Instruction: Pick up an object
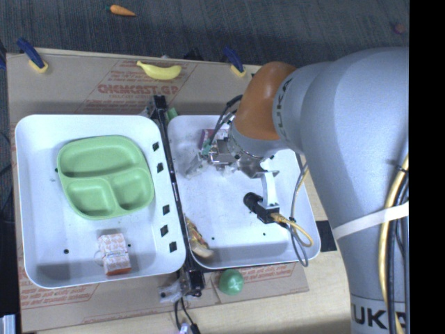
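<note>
My gripper [203, 157] hangs low over the upper left part of the right bin [229, 252], under the orange wrist band [261, 110]. A small multicoloured object [207, 139] lies right beside it, partly hidden by the wrist, and I cannot tell whether they touch. A brownish, crumpled object [197, 241] rests in the right bin's near left corner. The left bin [35, 186] holds a green divided tray [106, 175] and a small wrapped packet [113, 252] in front of it.
A green ball [231, 281] sits on the cardboard just outside the right bin's front edge. A yellow banana [160, 69] lies behind the bins, and an orange carrot-like piece [123, 10] is on the dark floor. The arm's grey body covers the right side.
</note>
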Motion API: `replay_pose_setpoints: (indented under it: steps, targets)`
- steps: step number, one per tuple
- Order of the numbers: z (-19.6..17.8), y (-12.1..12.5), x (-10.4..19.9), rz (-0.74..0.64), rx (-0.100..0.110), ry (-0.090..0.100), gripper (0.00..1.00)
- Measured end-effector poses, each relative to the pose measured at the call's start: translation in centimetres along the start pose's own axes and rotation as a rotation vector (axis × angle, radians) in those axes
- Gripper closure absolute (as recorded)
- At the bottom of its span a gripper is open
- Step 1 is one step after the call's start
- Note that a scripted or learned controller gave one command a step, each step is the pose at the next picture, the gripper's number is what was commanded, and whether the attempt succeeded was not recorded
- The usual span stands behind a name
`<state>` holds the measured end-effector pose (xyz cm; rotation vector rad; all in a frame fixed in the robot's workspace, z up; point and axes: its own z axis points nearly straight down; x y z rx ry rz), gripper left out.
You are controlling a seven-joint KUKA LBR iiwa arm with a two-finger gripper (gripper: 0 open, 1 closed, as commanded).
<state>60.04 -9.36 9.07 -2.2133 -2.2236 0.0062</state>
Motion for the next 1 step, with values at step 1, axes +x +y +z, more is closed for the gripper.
replay_pose_setpoints:
  steps: [1]
  targets:
    - [-1.11, 0.08, 0.0, -0.005, 0.0, -0.002, 1.0]
